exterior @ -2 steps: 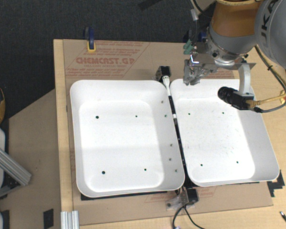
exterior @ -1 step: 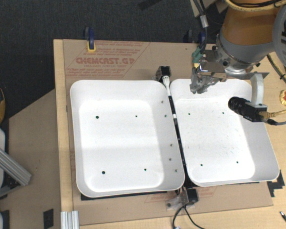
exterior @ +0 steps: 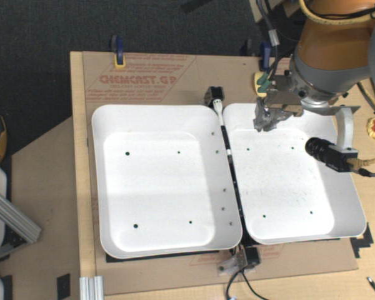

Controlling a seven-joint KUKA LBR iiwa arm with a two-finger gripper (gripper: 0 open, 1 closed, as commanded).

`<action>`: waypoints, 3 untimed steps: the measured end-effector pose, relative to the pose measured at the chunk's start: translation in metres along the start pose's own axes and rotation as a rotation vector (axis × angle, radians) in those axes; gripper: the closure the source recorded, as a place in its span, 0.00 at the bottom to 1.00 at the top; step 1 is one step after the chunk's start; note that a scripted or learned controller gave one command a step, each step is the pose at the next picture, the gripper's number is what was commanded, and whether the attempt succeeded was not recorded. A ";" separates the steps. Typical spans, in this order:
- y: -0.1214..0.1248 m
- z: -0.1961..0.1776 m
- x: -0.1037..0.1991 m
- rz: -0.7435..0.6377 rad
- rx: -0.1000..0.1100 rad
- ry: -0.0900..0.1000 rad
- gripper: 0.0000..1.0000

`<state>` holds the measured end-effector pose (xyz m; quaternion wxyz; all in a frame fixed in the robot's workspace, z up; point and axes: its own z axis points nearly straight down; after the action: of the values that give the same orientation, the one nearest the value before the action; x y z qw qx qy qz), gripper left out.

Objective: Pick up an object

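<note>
My gripper (exterior: 267, 120) hangs over the far left corner of the right bin (exterior: 337, 227), below the grey wrist and the orange band of the arm (exterior: 334, 17). It is small and dark against the bin's white wall, just above the floor. Nothing shows in its grasp. A black cylinder (exterior: 325, 152) on a white bracket juts from the arm's side over the right part of that bin. The bin floor shows plain white with a few small black dots.
The left bin (exterior: 106, 167) lies beside the right one, and a black strip (exterior: 228, 161) runs between them. Both rest on a brown board (exterior: 144, 77) held by a blue clamp (exterior: 118, 47) at the back. Cables and a metal rail (exterior: 12, 217) lie off the board.
</note>
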<state>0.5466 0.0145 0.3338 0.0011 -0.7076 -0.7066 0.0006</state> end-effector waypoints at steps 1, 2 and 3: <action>-0.002 -0.016 -0.063 0.005 -0.007 -0.004 1.00; -0.014 -0.054 -0.147 0.007 -0.009 -0.007 1.00; 0.009 0.076 -0.110 -0.005 0.010 0.003 1.00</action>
<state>0.5557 -0.0950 0.2580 0.0056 -0.7060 -0.7082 0.0033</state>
